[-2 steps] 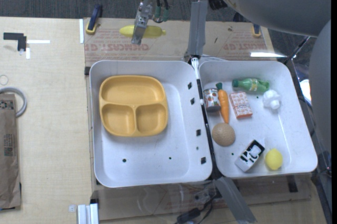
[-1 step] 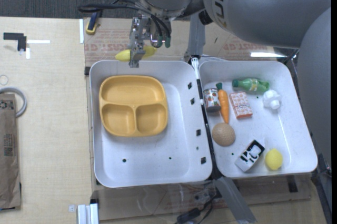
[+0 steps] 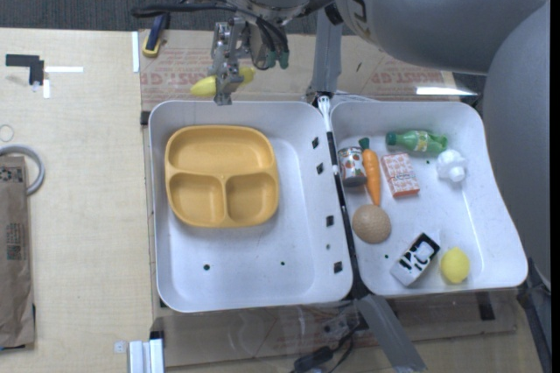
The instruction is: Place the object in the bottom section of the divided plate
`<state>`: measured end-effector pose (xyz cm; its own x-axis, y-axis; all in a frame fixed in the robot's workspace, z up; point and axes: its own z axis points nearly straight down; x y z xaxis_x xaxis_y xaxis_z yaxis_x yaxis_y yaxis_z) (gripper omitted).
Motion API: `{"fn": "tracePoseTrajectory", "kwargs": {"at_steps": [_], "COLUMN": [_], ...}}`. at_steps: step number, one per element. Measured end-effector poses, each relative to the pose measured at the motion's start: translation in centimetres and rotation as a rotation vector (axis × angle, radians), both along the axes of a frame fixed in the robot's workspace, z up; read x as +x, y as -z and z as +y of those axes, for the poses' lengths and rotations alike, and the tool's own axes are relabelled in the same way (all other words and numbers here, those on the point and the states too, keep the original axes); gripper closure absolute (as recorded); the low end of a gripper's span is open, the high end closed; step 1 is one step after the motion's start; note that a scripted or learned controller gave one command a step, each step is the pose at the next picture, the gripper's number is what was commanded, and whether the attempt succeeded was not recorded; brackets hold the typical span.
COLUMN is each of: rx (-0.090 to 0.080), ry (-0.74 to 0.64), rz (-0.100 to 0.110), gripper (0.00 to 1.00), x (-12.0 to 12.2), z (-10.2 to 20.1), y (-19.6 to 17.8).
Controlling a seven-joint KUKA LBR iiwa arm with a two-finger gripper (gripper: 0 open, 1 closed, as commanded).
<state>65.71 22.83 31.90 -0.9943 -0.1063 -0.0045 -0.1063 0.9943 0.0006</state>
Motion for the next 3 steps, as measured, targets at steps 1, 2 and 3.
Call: {"fn": "tracePoseTrajectory", "kwargs": {"at_steps": [1, 2, 3], "rx": [0.000, 0.001, 0.000], "ry": [-0.251, 0.131, 0.236], "rz": [0.002, 0.000, 0.003], "gripper": [1.00, 1.00, 1.00], "x": [0.3, 0.3, -0.2], "z": [0.0, 0.0, -0.1], "y": [14.0, -0.5, 1.0]}}
